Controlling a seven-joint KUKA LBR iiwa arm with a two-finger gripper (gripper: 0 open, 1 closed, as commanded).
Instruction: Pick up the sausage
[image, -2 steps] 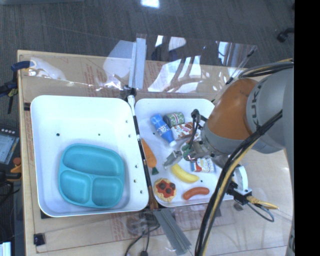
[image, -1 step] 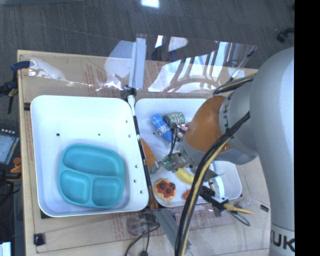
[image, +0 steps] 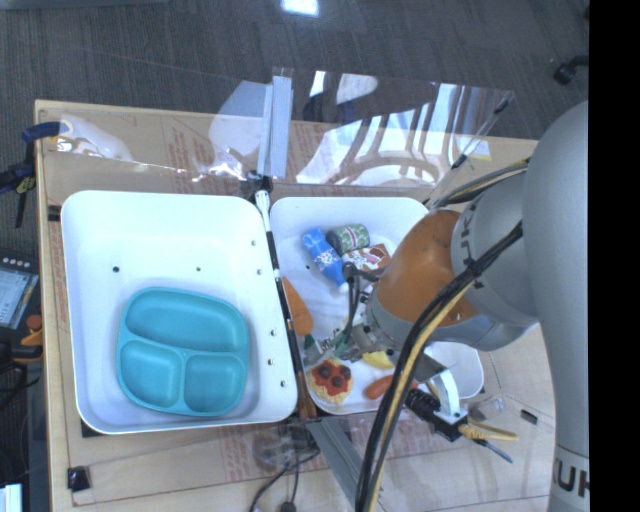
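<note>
The worktop (image: 150, 150) is seen from above, carrying two white bins. The arm (image: 470, 270), grey with an orange band, is reached in from the right and much of the right bin (image: 300, 215) is covered by it. The left bin (image: 90, 230) is occupied by a teal divided tray (image: 183, 350). In the right bin, small items are partly hidden: a blue item (image: 320, 248), a green can (image: 350, 238), a pizza toy (image: 332, 379). The sausage (image: 380, 386), reddish-orange, is seen at the near edge, half covered by cables. The pincer (image: 345, 340) is buried among clutter; its spread cannot be told.
</note>
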